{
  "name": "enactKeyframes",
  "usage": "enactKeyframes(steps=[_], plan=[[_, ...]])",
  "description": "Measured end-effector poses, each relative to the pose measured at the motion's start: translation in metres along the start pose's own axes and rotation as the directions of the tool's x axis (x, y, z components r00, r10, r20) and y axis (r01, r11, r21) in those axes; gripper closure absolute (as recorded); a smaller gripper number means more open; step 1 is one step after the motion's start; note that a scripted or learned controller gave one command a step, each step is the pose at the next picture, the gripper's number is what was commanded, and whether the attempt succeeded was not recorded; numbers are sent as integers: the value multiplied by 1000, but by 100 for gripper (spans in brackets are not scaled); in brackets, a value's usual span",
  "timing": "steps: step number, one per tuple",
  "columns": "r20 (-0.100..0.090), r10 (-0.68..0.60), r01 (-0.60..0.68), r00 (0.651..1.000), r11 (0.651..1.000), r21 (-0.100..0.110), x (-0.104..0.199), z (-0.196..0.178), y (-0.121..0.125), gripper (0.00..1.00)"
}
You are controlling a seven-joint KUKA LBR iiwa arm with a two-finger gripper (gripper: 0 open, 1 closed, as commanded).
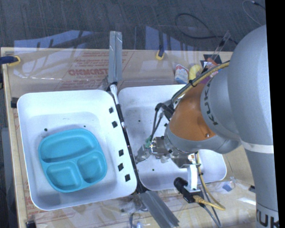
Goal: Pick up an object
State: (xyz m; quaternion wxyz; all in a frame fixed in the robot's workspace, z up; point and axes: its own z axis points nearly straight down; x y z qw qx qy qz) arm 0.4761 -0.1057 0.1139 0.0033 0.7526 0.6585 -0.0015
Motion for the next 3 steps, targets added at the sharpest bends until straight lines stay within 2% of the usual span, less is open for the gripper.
enactKeyframes(steps=[1,2,3], plan=[[-7,94,-94,996,996,9,-26,24,69,0],[-8,13,-13,1000,1000,6,68,-78,-8,0],[-6,193,-193,981,981,8,12,-143,41,0]])
